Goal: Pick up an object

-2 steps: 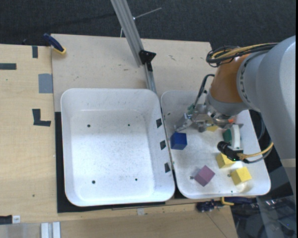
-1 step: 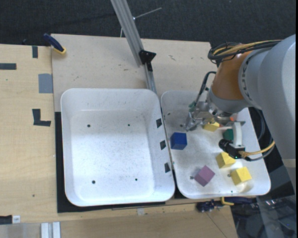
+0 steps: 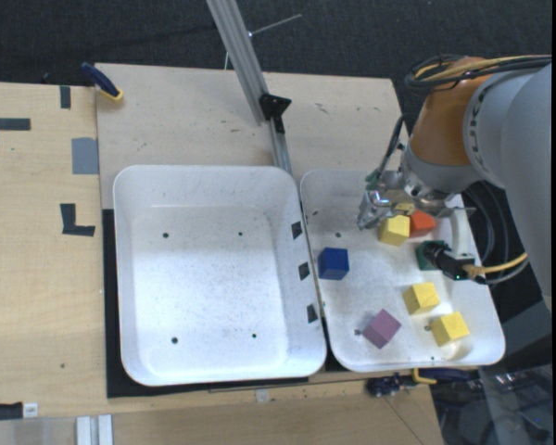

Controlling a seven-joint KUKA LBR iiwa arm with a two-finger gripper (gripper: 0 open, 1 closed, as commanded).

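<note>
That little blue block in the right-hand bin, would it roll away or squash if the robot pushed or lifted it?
Probably neither. The blue block looks like a flat-faced cube, so it should slide rather than roll. Its crisp edges suggest something stiff, and its small size suggests it is light. It sits apart from the other blocks, so a push should disturb little.

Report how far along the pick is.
Done: the arm has the gripper down in the right bin. In hand: nothing visibly; it sits beside a yellow block and an orange block. Left: grasping and lifting one; all blocks lie in the bin.
</note>
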